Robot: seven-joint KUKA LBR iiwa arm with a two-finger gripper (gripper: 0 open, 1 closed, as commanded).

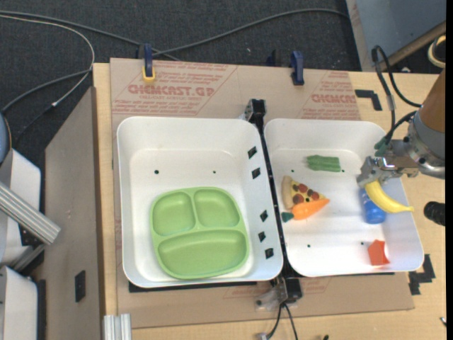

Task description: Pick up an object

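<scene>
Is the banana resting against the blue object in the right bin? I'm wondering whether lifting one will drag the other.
Touching, it seems: the camera view shows the banana lying across the top of the blue object with no gap visible between them.

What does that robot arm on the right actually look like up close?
The arm is grey with an orange band above the wrist. It ends in a small metallic silver gripper. Black cables loop along beside it.
</scene>
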